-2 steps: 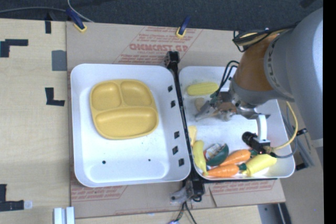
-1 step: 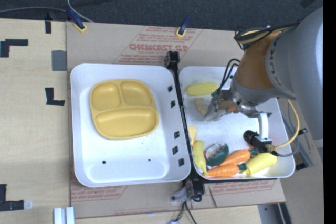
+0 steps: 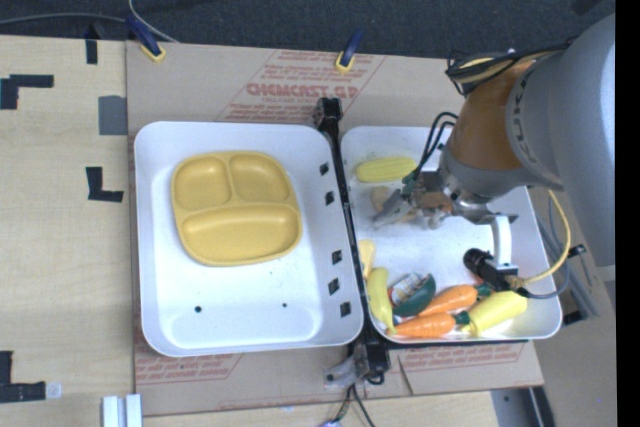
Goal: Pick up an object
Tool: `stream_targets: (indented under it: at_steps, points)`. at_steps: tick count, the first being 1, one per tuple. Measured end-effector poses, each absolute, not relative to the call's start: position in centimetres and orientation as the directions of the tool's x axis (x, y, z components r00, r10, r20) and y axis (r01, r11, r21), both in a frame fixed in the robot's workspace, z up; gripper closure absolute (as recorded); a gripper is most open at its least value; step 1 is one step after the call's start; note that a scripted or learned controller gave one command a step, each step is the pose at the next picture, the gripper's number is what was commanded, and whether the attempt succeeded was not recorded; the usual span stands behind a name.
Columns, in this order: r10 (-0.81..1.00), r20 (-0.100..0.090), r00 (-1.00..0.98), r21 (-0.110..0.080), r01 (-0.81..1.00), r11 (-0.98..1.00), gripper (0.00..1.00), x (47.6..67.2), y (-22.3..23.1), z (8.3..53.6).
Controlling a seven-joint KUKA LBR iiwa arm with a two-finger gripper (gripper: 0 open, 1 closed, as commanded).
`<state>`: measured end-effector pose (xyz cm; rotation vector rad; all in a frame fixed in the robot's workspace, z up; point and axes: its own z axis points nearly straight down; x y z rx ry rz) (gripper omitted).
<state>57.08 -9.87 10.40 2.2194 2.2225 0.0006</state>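
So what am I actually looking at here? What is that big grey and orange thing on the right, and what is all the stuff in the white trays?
You are looking down from one camera fixed above a workbench. The big grey shape with the orange band is a robot arm reaching in from the right. At its tip is a small pincer, the part meant to grab things, lowered into the right bin. I cannot tell from this picture whether it has hold of anything.

Two shallow white bins sit side by side. The left bin holds a yellow divided plate. The right one holds toy food: a corn cob near the top, and along the bottom edge a banana, a carrot and another yellow piece. The arm's job is simply to pick up one object.
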Motion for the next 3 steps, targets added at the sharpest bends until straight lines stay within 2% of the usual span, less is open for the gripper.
stream_targets:
  at_steps: [1,2,3]
  points:
    - [1.000,-0.001,-0.001,-0.003,1.000,0.001,0.00,65.9,-9.8,8.4]
    - [1.000,-0.001,0.000,-0.001,1.000,0.000,0.00,56.5,-10.6,8.5]
    - [1.000,-0.001,-0.002,0.001,1.000,0.002,0.00,64.6,-9.8,8.5]
